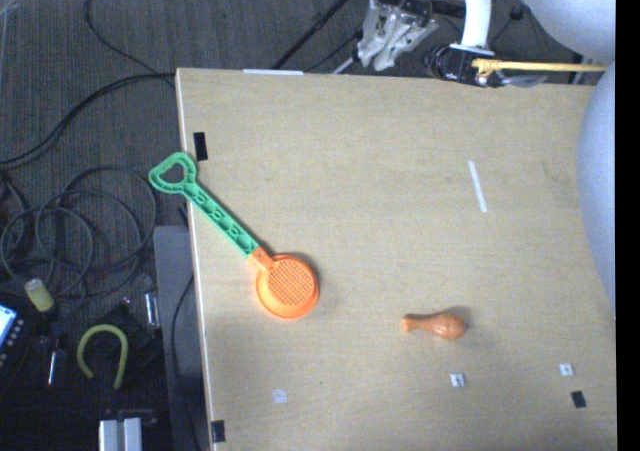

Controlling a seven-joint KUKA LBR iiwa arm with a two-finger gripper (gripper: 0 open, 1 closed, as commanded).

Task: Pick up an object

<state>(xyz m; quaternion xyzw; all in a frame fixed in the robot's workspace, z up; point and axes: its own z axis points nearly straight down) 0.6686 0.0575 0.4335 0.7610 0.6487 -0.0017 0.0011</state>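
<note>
Nearest you, toward the worktop's (400,159) front edge, lies a small orange peg (436,325): probably light, rigid, smooth; take it across the bulb. Near the left edge lies a strainer (286,286), orange head, green handle; grip its stiff handle. Beyond the far edge hangs the claw (395,39); whether its fingers stand apart you cannot tell.

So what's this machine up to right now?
It's a robot arm meant to pick something up. Its gripper hangs past the far edge of the wooden board, above the floor. An orange strainer with a green handle and a small orange pear-shaped piece lie untouched near the board's front.
</note>
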